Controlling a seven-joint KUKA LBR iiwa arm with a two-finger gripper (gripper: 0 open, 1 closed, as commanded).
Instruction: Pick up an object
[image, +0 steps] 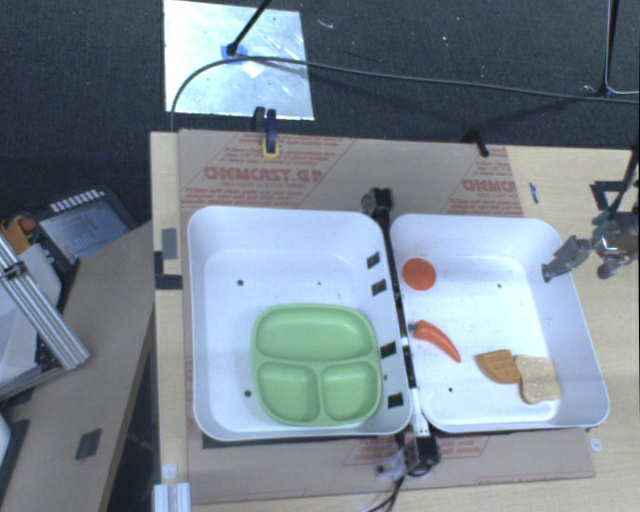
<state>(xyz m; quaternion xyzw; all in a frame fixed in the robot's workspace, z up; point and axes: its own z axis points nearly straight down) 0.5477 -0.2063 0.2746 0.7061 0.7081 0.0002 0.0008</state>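
Note:
In the right bin (560, 330) lie an orange round piece (419, 273) near the back left, a red-orange pepper-like piece (436, 340) by the divider, and a brown slice (497, 366) touching a pale beige chunk (538, 379) at the front right. My gripper (587, 262) hovers at that bin's right rim, well to the right of the orange round piece and behind the slices. Its two fingers stand apart, open, with nothing between them.
A green divided plate (316, 362) lies in the front of the left bin (230, 250). A black divider strip (392, 300) runs between the bins. Cables cross the dark floor behind the bench, and a yellow clamp (268, 135) sits at its back edge.

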